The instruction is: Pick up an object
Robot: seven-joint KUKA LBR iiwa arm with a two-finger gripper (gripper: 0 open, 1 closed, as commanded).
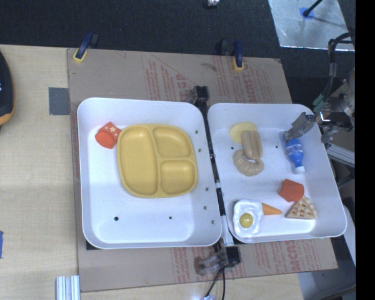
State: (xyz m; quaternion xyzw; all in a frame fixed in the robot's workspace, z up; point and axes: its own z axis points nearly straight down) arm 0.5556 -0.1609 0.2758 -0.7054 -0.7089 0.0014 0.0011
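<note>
Several toy foods in the right bin (335, 186), any of them a candidate for picking: blue bottle (294, 155) near the bin's far right side, lying roughly lengthwise; red block (291, 190) below it; waffle-patterned wedge (302, 210) just beside the red block toward the near edge; small orange carrot piece (271, 210) left of the wedge; fried egg (247, 219) on a white square in the near left corner. Further left and up, hot dog (251, 145) overlapping a pale yellow disc (240, 130) and touching a tan pretzel-like piece (247, 164). Gripper (298, 129) over the bin's far right corner, just above the blue bottle, nothing visibly between the fingers; opening too blurred to judge. Left bin (94, 186) with a yellow divided plate (156, 160) in the middle and a red strawberry-like piece (107, 135) just off its upper left. Both bins on a brown cardboard sheet (144, 70) clamped at the far edge.
</note>
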